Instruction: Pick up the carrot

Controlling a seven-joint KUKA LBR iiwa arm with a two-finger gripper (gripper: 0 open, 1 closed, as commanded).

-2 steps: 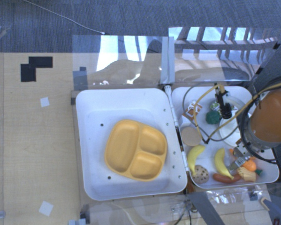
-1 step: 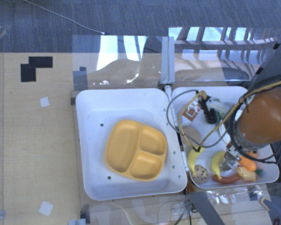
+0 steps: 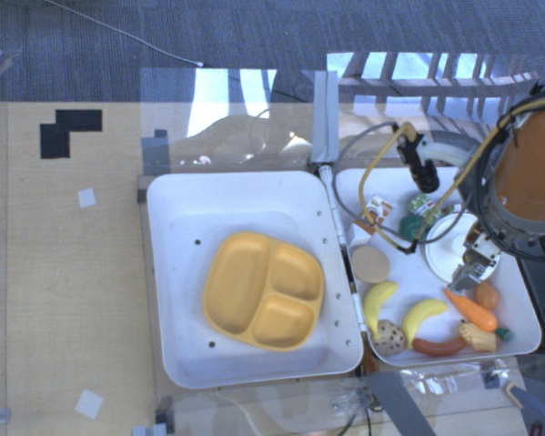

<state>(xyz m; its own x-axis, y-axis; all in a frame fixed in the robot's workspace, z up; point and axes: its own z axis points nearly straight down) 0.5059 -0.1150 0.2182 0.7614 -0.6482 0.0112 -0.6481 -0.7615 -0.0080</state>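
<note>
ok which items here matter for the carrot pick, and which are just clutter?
Job:
- carrot, right bin, near its front right corner
- gripper, just above the carrot's top end
- right bin

Clutter:
- yellow divided plate in the left bin
- two bananas
- sausage
- round tan disc
- green item

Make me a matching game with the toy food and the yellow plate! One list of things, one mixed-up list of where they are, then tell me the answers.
Things:
1. carrot
2. divided yellow plate
3. sausage
4. green toy

Places:
A. alone in the left bin
B. along the right bin's near edge
C. by the yellow cable, far part of the right bin
D. just under the gripper, pointing towards it

Pairs: 1-D, 2-A, 3-B, 4-C
</note>
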